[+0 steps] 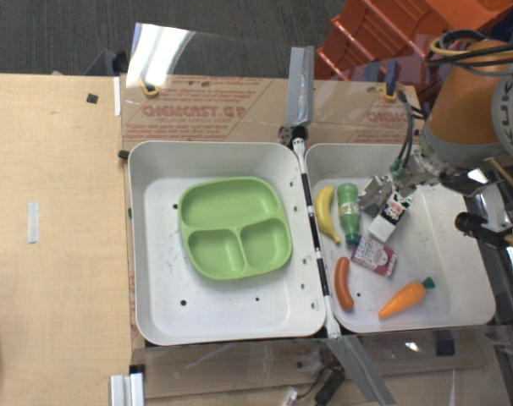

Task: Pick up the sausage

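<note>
Claw (382,191): hung low over the upper middle of the right bin (468,311), below the grey arm (472,117) with its orange band; whether the fingers are spread or closed cannot be told from this view, and nothing is seen held between them.
Nearest item: a small white carton (388,218), lying just under and beside the claw, tilted.
Next outward: a green bottle (348,212), lying lengthwise just left of the claw, and a banana (326,213) beside it against the bin's left wall.
Below the carton: a flat pink packet (375,255), touching or nearly touching the carton's lower end.
Sausage (344,283): located in the lower left of the right bin, lying lengthwise close to the left wall, below the banana and bottle, just left of the pink packet, well apart from the claw.
Sausage handling: judged light, smooth-skinned and rounded, likely a toy, so liable to roll or slip out of a loose pinch; not fragile.
Grip point: best taken across the narrow middle, fingers set to either long side; the nearby wall and packet are judged to leave little room.
Carrot (403,299): lying at a slant to the right of the sausage, apart from it.
Left bin (155,252): occupied by a green divided plate (235,227).
Desk (53,227): pale wood, beside the bins.
</note>
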Robot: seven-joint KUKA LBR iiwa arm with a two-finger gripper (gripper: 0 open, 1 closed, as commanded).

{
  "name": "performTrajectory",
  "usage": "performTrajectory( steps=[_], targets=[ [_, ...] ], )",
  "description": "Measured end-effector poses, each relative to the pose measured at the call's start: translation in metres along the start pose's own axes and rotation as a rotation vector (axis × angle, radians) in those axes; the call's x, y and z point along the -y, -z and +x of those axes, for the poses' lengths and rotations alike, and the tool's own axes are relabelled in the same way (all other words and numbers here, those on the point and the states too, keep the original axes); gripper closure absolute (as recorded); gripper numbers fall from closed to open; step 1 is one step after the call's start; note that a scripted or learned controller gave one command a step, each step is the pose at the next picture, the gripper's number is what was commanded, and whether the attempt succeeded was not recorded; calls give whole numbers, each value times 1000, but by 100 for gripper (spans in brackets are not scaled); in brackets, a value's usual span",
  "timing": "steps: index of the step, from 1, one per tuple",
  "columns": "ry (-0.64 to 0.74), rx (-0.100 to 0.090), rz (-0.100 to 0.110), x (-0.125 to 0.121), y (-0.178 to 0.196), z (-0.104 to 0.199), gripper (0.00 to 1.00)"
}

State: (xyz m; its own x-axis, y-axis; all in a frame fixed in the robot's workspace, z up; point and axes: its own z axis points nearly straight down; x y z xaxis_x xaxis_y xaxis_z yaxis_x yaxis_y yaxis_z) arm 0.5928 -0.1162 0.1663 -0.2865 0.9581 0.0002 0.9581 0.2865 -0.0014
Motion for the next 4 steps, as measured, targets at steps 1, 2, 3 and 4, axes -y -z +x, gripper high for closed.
performTrajectory(
  steps=[1,2,3,4],
  targets=[
    [76,0,-1,83,-8,-23,0],
    [131,4,-9,52,-70,15,0],
    [172,1,-1,-20,-75,6,0],
    [234,0,-1,77,-75,3,0]
  ],
)
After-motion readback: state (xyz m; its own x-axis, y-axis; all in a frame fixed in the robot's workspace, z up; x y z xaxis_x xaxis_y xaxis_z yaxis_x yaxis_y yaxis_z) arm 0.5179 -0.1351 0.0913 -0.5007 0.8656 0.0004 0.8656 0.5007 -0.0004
